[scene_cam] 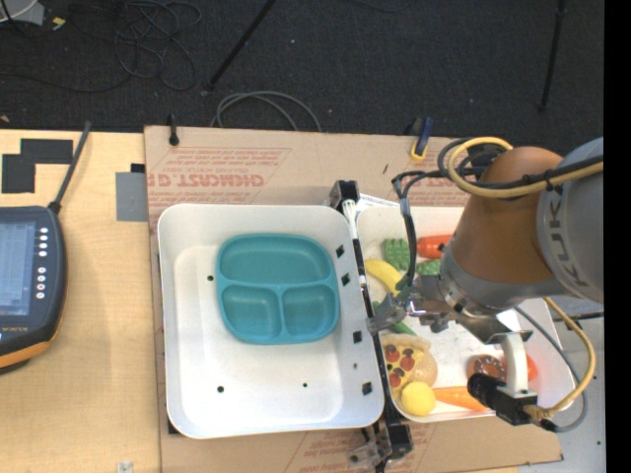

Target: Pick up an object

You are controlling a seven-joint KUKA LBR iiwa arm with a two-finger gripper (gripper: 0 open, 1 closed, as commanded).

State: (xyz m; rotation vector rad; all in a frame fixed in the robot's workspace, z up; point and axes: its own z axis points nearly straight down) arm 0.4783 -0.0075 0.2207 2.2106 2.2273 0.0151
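Two bins, white, side by side on tabletop (246,170): left bin (168,313), right bin (455,361).
- Left bin: one teal plate (278,289), three compartments, lying flat, nothing on it.
- Right bin: toy food, crowded. Yellow piece (383,274) by the dividing wall; green piece (397,252) just beyond it; red-orange piece (432,246) beside that, partly under the arm (503,230).
- Near end of right bin: pizza slice (406,361), lemon (418,398) touching its near edge, carrot (455,397) just beside the lemon, brown round piece (488,368) farther right.
- Gripper (392,310): low over right bin, close to the dividing wall, between yellow piece and pizza slice. Apart or together: cannot tell, dark parts run together. Nothing seen held.
- Step in hand, by judgement: descent onto one piece, most likely the yellow one or the slice.
- To do well: settle on one target; centre squarely over it; keep off the wall; close only once low enough to span it.
- Risks: slice flat and thin, likely to slip; lemon round, likely to roll; neighbours touching, two pieces easily caught at once.
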